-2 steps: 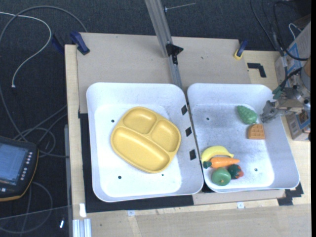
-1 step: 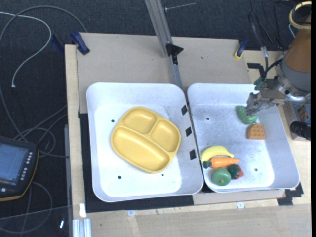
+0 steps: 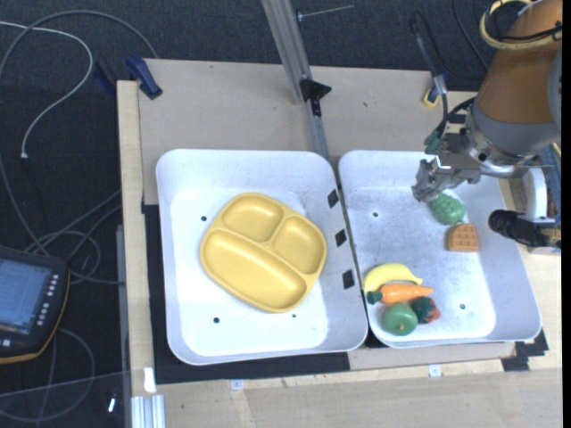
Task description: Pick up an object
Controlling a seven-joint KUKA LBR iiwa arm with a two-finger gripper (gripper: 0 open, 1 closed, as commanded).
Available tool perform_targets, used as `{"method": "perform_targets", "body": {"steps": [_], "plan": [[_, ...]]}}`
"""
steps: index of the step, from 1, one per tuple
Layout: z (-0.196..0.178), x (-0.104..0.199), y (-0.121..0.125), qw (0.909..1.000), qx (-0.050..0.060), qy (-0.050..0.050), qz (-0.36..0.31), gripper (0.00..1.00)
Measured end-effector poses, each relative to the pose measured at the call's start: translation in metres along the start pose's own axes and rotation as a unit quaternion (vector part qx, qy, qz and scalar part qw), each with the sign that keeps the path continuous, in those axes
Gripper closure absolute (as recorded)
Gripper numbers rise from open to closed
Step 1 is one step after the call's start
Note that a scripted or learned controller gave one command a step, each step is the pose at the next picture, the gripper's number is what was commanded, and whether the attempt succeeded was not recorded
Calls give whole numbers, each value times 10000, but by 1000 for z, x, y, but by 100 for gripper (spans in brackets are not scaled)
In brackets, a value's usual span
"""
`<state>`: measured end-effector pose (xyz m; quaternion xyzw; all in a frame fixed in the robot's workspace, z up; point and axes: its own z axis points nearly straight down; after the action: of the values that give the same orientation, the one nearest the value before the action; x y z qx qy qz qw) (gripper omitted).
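Fingers: impossible to tell whether open or shut, gripper (image 3: 432, 184) low over the right bin (image 3: 393, 194) near its far edge, just beside a green leafy toy (image 3: 449, 209). Toward the right edge, a waffle piece (image 3: 463, 237); at the near-left corner, banana (image 3: 390, 277), carrot (image 3: 406, 292), green apple (image 3: 399, 318). In the left bin (image 3: 183, 194), a yellow divided plate (image 3: 262, 251).

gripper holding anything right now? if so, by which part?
Cannot tell. The gripper sits right at the green toy in the right bin, but no object is visibly between its fingers.
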<state>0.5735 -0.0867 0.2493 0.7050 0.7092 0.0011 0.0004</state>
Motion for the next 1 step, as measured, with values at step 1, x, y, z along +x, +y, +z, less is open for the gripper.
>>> {"method": "perform_targets", "body": {"steps": [1], "plan": [[-4, 58, 19, 10000, -2, 5, -12, 100]]}}
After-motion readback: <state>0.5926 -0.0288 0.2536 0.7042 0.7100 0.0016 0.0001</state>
